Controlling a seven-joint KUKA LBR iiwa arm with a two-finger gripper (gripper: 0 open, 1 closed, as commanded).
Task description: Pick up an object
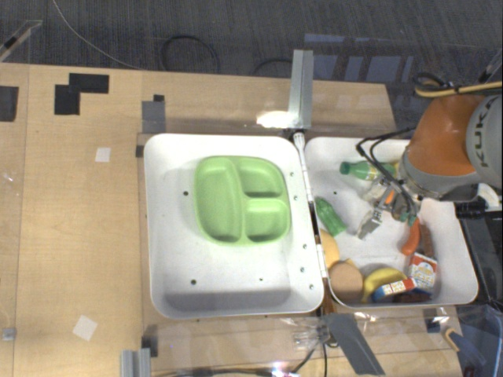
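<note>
The right bin [464, 246] holds several small items. Among them are a green bottle [357, 169] at the back, a dark green vegetable [330, 217] by the left wall, an orange carrot [413, 239], a banana [383, 277], a round tan roll [346, 278] and a red-and-white carton [423, 272]. My gripper [379, 212] hangs over the middle of this bin, between the green vegetable and the carrot. It is open, with nothing between its fingers. The orange wrist band [440, 144] hides the bin's back right corner.
The left bin [169, 234] holds a green divided plate [240, 199]. A metal post [300, 89] stands behind the wall between the two bins. A black cable [381, 144] loops over the back of the right bin. A blue item [393, 290] lies beside the banana.
</note>
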